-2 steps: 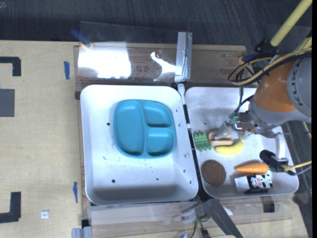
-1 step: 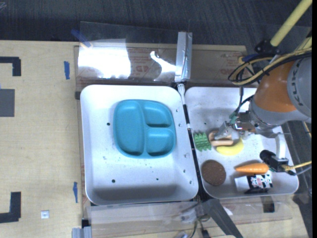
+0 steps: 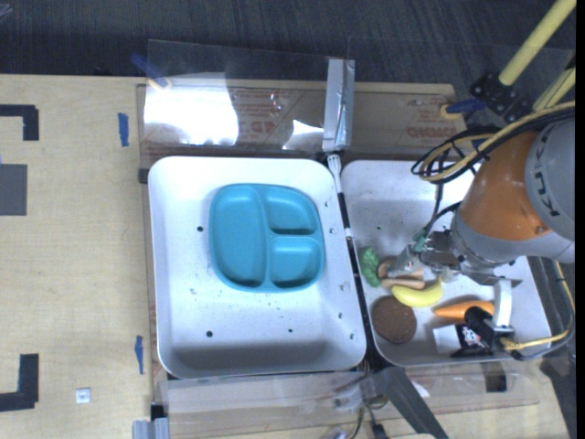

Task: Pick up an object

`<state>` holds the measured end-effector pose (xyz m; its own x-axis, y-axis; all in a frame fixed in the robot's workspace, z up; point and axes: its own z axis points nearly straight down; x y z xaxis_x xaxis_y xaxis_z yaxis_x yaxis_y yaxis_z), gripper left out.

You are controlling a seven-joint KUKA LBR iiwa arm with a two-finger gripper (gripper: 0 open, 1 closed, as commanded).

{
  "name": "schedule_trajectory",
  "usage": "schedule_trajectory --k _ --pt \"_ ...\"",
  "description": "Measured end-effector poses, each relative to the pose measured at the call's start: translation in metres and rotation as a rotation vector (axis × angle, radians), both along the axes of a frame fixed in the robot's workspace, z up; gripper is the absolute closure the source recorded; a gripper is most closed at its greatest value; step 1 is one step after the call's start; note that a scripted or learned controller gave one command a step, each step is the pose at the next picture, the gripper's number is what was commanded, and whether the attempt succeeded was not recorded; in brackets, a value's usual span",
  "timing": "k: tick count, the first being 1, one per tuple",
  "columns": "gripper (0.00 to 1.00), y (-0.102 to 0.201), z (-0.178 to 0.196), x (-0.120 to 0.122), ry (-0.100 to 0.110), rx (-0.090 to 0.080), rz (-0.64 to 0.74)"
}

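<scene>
The right bin point(image 3: 384, 195) holds several small toys bunched near its front left. A yellow banana point(image 3: 417, 294) lies beside a green piece point(image 3: 369, 263) and a tan, stick-like piece point(image 3: 399, 270). A round brown disc point(image 3: 394, 319) sits in front of them. An orange carrot point(image 3: 460, 310) and a black-and-white item point(image 3: 472, 333) lie to the right. My gripper point(image 3: 428, 252) hangs low over the bin, just above and behind the banana, at the end of the orange-banded wrist point(image 3: 498, 208). Nothing is seen held in it.
The left bin point(image 3: 178, 318) carries a blue divided plate point(image 3: 267, 234) at its middle. A clear panel and a metal post point(image 3: 336, 103) stand behind the bins. Cables point(image 3: 457, 149) loop above the wrist. The wooden bench point(image 3: 64, 273) stretches to the left.
</scene>
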<state>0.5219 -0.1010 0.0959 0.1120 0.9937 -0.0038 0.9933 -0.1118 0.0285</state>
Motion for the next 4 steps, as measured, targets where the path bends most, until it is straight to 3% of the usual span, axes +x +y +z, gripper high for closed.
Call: schedule_trajectory --k 1,2,3,4 --pt "0.0 0.007 0.0 -0.033 -0.003 0.0 0.055" --pt "0.0 0.009 -0.004 0.016 0.011 0.002 0.156" --pt "1.0 0.009 0.007 0.017 0.006 0.002 0.154" --pt "1.0 -0.018 0.034 0.036 0.026 0.005 0.03"
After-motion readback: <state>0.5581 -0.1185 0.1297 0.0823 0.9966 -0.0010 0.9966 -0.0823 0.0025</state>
